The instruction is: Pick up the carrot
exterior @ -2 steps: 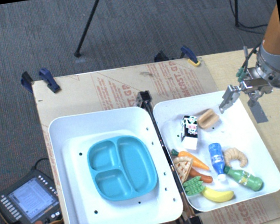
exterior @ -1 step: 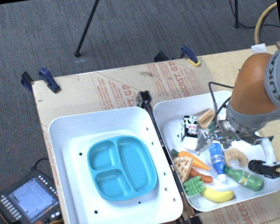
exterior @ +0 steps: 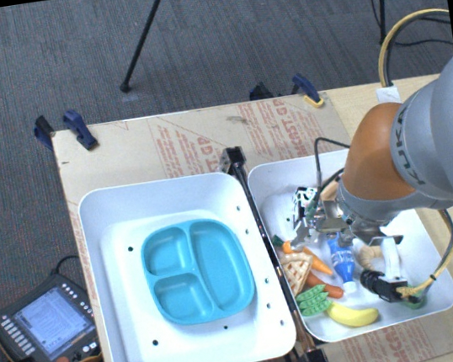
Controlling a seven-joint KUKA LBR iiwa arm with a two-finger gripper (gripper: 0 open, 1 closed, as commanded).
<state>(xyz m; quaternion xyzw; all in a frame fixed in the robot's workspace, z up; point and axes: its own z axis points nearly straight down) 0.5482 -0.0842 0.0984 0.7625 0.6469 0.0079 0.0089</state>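
- Nearest, by the right bin's [exterior: 438, 246] front edge, a banana [exterior: 353, 314] lies with a green pea pod [exterior: 312, 299] just to its left; both are close enough to be nudged or snagged in a sloppy descent.
- A little farther in, along the bin's left wall, the carrot [exterior: 310, 258] lies slanted, touching a waffle-patterned wedge [exterior: 297, 273], with a small blue bottle [exterior: 342, 259] just beside it. So tight a cluster invites a wrong grab, or a push that drives the carrot under its neighbours.
- Above the middle of the bin hangs the gripper [exterior: 322, 219], near the carrot, but I cannot tell whether it stands wide, narrow or clamped on anything, as the wrist hides it.
- Farther still, toward the back edge, a black-and-white toy [exterior: 303, 200] sits just beside the gripper and could get bumped.
- The left bin [exterior: 103, 238] holds a blue divided plate [exterior: 198, 271], well apart from the work.
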